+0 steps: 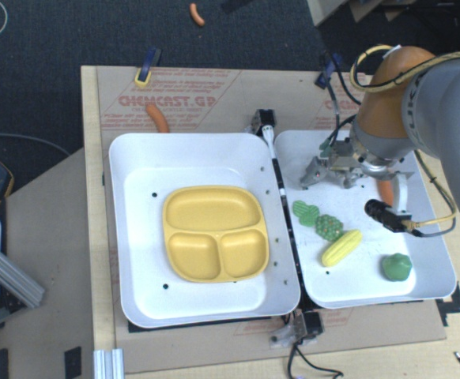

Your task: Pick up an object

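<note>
Corn [341, 248], just below the gripper [334, 171] beside two green toys [318, 219], seems the easiest pick if the arm drops squarely over it, though the gripper's state cannot be told.

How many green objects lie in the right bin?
3: one leafy piece near the divider, a bumpy one touching it, and a round one at the near right corner. The arm may hide more.
</note>
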Motion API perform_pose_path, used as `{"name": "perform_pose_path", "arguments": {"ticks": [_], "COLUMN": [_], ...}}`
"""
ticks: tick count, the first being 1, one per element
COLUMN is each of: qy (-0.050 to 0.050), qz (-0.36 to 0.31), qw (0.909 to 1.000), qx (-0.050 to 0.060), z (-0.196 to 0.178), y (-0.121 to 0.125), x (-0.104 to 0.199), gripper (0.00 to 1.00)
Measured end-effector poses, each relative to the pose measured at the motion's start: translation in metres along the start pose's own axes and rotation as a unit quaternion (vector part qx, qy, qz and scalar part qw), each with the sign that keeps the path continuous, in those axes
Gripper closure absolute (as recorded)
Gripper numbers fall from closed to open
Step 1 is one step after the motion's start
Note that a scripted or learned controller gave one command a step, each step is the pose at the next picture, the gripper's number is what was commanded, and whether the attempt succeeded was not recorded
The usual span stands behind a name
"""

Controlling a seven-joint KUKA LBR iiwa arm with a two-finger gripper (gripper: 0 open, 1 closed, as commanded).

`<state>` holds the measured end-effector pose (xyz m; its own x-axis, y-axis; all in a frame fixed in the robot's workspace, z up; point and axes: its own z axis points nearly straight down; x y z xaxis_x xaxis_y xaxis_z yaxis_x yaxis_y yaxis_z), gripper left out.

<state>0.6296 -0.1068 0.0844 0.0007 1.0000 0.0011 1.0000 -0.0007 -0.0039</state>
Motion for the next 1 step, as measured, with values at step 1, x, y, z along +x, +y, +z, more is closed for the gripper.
{"name": "perform_pose_path", "arguments": {"ticks": [1], "qy": [0.0], "qz": [0.0], "qw": [1.0], "qx": [-0.002], "z": [-0.0114], "y": [0.0009], "x": [0.0], "gripper": [1.0]}}
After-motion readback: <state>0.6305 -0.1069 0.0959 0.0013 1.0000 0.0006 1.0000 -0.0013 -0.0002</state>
